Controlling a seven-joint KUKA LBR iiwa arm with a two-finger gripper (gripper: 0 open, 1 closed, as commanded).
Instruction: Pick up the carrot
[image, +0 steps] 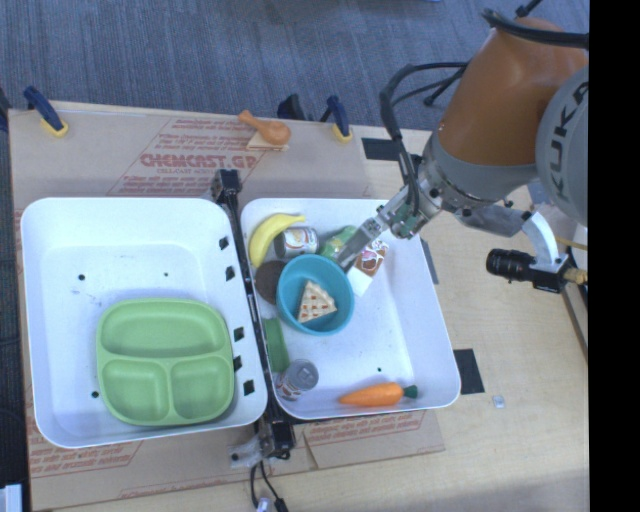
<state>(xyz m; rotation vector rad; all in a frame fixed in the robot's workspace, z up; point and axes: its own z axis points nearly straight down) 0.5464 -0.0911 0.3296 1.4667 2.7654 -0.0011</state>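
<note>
Currently, your item of interest: the carrot (372, 396), orange with a small green tip at its right end, lying flat on the floor of the right bin (420, 330) along the near rim, toward the near right corner. Long axis: roughly left to right, close to parallel with that rim.

Tool: the gripper (362, 250), hanging over the far part of the same bin, its tip down among the clutter there. You find the carrot well apart from it, toward the near side and only slightly right. Any approach, by my reading, has to travel across the bin toward you and turn the fingers crosswise to the carrot's length.

Finger state: you cannot tell. The tip merges with a green object (340, 241) and a red-and-white packet (370, 262) just beside it, so whether it is spread, closed or pinching something is not readable.

Other contents of the right bin:
- blue bowl (315, 292) holding a wedge of something tan, between gripper and carrot, left of a straight path
- banana (272, 232) at the far left corner
- small can (299, 240) beside the banana
- second can (297, 377), left of the carrot, apart from it
- dark round object (267, 281) and a green strip (275, 345) against the left wall, neither identifiable

Left bin (60, 250): a green divided plate (165, 360).

Hidden or cut off: the arm's upper part runs out of frame at top right; the carrot's underside and its contact with the bin wall cannot be judged.
</note>
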